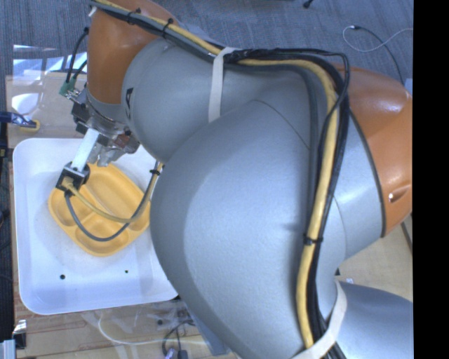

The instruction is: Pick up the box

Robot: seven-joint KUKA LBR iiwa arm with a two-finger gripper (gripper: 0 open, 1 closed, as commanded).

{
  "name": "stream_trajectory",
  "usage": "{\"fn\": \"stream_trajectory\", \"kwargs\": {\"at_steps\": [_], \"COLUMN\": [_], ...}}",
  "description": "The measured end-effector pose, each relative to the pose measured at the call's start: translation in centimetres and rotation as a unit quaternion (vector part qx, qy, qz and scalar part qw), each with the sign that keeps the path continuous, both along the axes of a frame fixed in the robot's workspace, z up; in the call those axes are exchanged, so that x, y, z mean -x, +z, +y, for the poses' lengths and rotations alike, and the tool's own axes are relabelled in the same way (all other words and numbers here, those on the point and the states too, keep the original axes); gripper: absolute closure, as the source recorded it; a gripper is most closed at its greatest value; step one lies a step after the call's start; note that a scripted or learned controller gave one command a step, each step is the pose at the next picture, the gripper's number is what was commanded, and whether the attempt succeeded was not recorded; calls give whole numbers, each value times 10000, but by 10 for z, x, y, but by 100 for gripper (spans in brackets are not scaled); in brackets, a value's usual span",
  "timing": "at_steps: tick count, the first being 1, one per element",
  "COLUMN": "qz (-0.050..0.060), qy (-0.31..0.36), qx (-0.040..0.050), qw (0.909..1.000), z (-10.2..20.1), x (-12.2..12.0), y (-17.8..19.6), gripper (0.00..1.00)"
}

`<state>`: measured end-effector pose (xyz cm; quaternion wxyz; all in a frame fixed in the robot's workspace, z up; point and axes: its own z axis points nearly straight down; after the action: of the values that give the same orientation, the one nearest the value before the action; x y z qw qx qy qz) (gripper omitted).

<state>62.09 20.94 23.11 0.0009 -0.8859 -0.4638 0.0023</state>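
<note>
Progress looks early: the yellow moulded box [121, 198] lies on the floor of the white bin [41, 280], with the end effector [111, 150] low over its far edge (open or closed, I cannot tell), so grasp and lift apparently remain.

Grey carpet [280, 21] beyond a pale wooden bench [368, 263].
Saw a thin white cable [379, 45] looping over the carpet at top right; found loose wires [172, 327] tangled below the bench's front edge.
</note>
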Motion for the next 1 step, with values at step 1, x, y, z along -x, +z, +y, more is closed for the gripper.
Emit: {"fn": "stream_trajectory", "kwargs": {"at_steps": [1], "qz": [-9], "qy": [-1523], "qx": [12], "qw": [9883], "z": [8], "x": [5], "y": [-6], "gripper": [100]}}
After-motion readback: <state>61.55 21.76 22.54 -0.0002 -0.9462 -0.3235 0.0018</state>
